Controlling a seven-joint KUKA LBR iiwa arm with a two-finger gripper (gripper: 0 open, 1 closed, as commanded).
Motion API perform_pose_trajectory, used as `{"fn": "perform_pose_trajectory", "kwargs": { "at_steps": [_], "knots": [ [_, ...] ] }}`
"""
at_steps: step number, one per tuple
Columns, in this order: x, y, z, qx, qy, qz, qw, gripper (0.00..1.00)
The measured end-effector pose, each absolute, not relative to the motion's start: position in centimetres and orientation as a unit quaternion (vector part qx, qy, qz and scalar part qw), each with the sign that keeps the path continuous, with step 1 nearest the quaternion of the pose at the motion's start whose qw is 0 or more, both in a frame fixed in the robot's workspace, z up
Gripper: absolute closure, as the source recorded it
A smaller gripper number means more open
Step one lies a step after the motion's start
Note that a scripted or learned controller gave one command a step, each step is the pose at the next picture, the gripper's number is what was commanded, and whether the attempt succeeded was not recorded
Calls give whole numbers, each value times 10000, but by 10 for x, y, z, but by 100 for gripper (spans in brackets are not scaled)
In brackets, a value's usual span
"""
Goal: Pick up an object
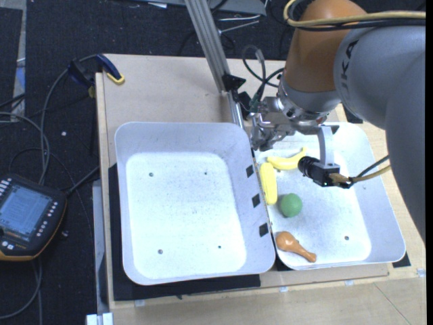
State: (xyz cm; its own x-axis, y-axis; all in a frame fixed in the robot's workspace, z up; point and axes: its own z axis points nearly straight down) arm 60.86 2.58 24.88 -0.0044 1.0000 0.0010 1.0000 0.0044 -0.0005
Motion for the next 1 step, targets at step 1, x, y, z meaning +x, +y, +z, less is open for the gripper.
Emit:
{"fn": "perform_pose_trajectory", "kwargs": {
  "at_steps": [1],
  "knots": [
    [629,78,253,-7057,-7086,-2,5,100]
  ]
}}
